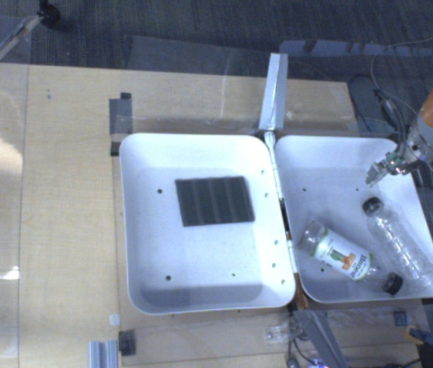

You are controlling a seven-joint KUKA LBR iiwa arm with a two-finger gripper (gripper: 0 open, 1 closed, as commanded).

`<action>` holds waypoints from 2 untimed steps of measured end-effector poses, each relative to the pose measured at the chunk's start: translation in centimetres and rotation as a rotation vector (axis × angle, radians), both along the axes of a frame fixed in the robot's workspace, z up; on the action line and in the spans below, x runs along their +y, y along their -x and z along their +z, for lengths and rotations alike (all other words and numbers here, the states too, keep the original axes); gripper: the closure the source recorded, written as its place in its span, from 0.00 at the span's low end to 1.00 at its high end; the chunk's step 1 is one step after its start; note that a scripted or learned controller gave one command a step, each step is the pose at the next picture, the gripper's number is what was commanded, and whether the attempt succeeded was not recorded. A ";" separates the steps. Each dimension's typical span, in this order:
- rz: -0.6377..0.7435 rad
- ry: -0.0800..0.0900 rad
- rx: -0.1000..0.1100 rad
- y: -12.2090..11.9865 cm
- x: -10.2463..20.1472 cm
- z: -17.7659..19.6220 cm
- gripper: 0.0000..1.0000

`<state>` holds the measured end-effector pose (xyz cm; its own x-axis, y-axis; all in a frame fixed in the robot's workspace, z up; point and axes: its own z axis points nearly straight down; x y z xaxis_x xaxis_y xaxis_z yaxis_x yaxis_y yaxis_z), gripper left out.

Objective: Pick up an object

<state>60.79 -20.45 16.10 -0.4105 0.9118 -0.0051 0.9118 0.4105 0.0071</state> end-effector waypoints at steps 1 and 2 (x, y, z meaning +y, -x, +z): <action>0.000 0.000 0.000 0.0 0.0 0.0 0.00; 0.024 0.001 -0.004 3.5 -0.1 -7.2 0.00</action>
<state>57.26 -20.54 8.95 -0.4325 0.9016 -0.0079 0.9015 0.4326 0.0107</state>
